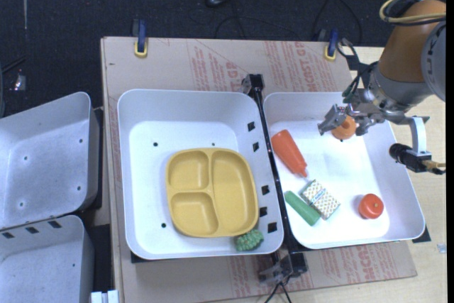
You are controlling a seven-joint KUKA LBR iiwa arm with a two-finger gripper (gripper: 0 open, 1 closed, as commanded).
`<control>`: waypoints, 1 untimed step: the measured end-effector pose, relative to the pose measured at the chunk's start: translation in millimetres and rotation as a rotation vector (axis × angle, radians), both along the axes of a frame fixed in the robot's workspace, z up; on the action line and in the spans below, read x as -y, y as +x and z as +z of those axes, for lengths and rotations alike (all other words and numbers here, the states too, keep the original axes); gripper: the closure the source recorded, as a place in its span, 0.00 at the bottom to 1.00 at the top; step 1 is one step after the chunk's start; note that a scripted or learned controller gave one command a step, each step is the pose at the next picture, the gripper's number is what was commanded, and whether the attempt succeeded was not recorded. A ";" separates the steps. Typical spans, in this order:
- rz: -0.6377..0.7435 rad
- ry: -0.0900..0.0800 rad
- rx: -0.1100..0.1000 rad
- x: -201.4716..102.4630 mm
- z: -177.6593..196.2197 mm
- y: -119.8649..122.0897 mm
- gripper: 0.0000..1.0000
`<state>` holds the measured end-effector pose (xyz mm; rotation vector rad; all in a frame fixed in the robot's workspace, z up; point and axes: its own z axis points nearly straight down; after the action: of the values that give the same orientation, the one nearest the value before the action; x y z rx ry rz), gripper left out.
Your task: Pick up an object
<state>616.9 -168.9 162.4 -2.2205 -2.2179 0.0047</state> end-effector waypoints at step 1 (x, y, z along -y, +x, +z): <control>-0.001 0.000 -0.001 7.4 -60.9 -1.8 0.00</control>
<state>615.0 -176.3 101.6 -2.2207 -2.2168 0.0051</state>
